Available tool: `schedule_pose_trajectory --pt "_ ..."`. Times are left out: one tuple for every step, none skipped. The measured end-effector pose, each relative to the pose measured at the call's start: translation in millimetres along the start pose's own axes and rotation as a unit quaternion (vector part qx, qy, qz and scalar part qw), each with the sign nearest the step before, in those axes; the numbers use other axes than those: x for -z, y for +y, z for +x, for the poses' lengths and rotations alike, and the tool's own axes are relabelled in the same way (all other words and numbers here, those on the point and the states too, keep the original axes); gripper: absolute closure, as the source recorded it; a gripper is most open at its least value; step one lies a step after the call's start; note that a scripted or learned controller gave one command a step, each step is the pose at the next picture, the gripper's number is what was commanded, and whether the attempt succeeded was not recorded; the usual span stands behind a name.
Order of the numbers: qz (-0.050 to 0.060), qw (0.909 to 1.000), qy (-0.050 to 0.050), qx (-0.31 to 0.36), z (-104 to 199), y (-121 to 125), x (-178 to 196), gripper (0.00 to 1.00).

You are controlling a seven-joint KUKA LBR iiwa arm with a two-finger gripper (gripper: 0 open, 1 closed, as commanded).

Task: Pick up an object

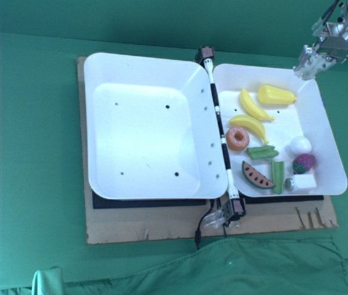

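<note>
End effector [309, 64] above far corner of right white shallow plastic bin [332, 141], grip state unclear; yellow plastic pepper [276, 94] just below-left, prob. nearest target.

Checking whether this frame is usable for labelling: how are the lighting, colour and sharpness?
Camera view: even, soft light with only faint shadows beside the toys; a green cast over everything; the left bin is bright white, near washed out; the bananas look reasonably sharp, the gripper at the top right corner slightly soft.
</note>
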State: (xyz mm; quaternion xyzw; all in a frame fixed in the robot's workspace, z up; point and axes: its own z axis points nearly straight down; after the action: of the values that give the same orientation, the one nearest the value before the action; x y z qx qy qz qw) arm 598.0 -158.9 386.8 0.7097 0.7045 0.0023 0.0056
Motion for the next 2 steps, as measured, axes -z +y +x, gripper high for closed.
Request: schedule_pose_trajectory --pt "0.0 1.0 0.001 0.001 -3 -49 55 1.0" --pt "0.009 1.0 0.002 0.0 -28 -28 -60 1.0"
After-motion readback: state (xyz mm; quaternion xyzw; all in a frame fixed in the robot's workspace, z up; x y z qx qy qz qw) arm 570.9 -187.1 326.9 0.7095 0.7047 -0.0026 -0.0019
